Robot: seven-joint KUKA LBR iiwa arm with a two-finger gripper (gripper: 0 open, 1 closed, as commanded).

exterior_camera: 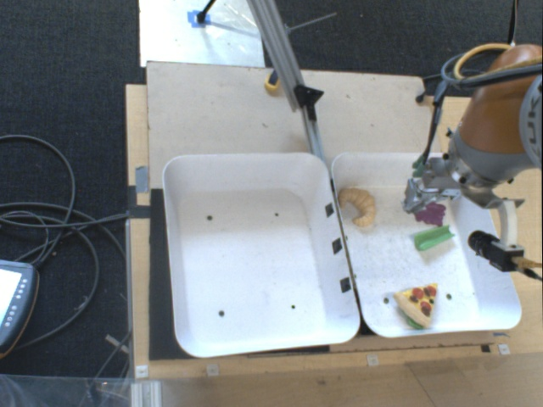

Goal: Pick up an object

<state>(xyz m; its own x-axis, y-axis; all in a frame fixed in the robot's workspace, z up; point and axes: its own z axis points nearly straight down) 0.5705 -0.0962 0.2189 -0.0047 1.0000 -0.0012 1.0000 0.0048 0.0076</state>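
The arm's metal hand (pixel 418 195) hung low over the right white shallow plastic bin (pixel 492 312), just beside a small purple lumpy toy (pixel 430 214); whether it was open or gripping could not be told. A green toy piece (pixel 433 238), tan croissant toy (pixel 359 205) and pizza-slice toy (pixel 417 303) lay nearby in that bin. No legible writing appeared.

Dark carpeted floor (pixel 68 49) all round, black cables (pixel 51 219) looping across it at the left. Pale wooden bench (pixel 221 108) in the middle, lighter board on top, bare at the far side. White sheet (pixel 182 15) on the floor beyond the far edge, blue tape (pixel 197 18) at one spot. Slanted grey metal pole (pixel 276 36) crossing from far to the middle. Corner of a screen device (pixel 13 299) at the near left. Even, soft light.
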